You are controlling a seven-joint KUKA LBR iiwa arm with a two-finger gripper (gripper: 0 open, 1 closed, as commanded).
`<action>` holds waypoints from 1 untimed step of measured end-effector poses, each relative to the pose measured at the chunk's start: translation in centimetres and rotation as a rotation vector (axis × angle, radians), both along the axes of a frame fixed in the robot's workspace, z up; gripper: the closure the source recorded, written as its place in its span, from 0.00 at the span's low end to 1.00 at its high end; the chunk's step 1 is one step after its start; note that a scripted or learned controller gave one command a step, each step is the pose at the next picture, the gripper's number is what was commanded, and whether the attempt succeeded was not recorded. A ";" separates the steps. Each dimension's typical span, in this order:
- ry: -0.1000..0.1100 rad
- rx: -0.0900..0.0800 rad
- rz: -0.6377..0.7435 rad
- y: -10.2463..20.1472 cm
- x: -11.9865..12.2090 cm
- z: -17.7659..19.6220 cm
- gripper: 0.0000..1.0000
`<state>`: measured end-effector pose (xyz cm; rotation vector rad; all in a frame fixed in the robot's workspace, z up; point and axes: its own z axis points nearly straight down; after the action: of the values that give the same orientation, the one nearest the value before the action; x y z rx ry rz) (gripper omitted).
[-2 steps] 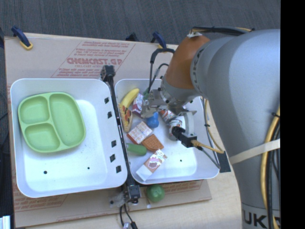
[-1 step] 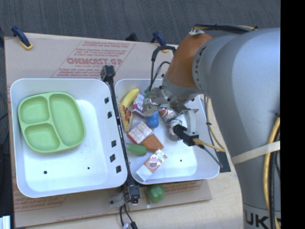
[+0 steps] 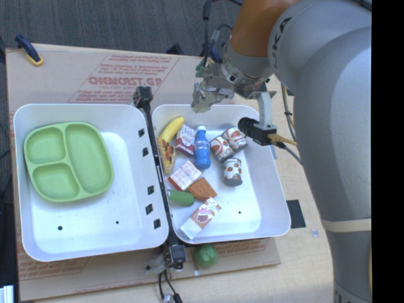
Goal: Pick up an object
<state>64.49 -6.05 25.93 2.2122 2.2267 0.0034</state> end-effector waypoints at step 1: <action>0.006 0.000 -0.002 1.6 -4.3 -1.4 1.00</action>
<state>60.23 -4.43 24.55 2.2170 2.2276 -0.0026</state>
